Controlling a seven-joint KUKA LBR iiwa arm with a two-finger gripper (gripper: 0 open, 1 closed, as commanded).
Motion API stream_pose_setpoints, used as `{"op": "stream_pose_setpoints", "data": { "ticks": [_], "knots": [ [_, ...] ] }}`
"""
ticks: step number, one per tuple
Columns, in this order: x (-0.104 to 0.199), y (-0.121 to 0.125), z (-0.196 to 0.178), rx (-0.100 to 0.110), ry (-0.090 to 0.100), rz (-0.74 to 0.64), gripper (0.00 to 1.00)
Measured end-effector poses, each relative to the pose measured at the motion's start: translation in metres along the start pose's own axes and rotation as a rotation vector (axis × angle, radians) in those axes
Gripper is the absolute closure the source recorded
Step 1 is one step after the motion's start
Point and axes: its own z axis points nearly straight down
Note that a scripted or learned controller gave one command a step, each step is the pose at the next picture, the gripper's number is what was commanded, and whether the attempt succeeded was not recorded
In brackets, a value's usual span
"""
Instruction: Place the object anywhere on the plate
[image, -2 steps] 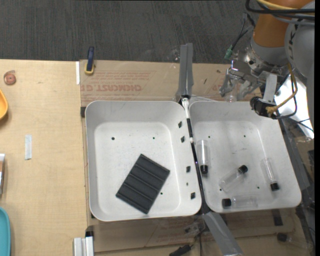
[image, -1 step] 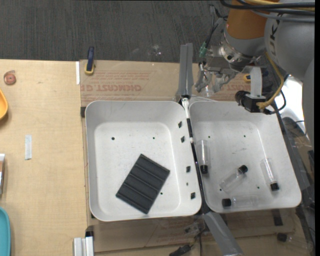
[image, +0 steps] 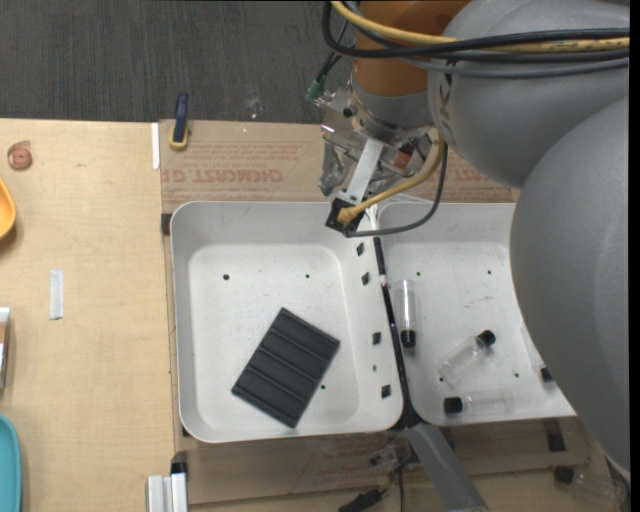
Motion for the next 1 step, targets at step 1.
{"op": "stream_pose_setpoints", "data": {
  "ticks": [1],
  "knots": [
    [-0.0385, -0.0806, -0.0515, -0.001, 0.0, -0.282, 1.0]
  ]
}}
